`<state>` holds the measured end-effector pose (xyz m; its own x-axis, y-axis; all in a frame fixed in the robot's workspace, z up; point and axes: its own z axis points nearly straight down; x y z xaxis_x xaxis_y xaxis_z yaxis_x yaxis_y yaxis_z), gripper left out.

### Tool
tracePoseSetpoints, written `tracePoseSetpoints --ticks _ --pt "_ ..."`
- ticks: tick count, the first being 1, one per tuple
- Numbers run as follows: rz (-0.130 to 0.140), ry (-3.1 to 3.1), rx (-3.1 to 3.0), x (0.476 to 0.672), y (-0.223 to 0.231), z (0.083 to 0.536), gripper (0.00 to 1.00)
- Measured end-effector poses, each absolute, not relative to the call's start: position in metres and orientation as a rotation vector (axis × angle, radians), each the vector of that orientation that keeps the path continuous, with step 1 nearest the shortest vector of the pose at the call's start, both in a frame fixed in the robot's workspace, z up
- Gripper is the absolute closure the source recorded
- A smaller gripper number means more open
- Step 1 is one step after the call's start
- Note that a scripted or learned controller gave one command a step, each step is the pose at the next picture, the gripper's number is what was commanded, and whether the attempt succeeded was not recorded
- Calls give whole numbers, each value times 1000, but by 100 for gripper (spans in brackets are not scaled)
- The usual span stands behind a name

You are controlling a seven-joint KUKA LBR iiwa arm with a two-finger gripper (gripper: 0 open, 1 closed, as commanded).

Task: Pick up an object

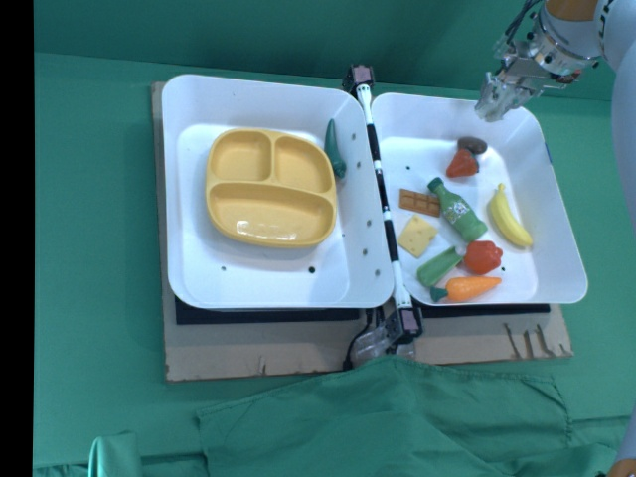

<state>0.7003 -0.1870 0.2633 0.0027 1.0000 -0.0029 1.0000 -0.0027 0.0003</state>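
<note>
While the end effector (495, 104) hovered over the right bin's (556, 202) far rim, its grip was unreadable. A toy strawberry (461, 163) lay just below.

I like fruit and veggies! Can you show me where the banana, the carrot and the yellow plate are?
banana (511, 220): camera view, middle of its curve.
carrot (473, 288): camera view, orange body.
yellow plate (270, 240): camera view, its near rim.

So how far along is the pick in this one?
Nothing looks picked yet. The end effector hangs above the right bin's far rim. The strawberry, banana and bottle all lie in the bin. Descent, grasp and lift remain.
</note>
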Motion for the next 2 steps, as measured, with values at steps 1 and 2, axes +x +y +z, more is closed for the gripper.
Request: tracePoseSetpoints --ticks 1,2 --pt "6 2212 2218 701 -187 295 100" --pt "-2 2218 2223 700 -177 251 100"
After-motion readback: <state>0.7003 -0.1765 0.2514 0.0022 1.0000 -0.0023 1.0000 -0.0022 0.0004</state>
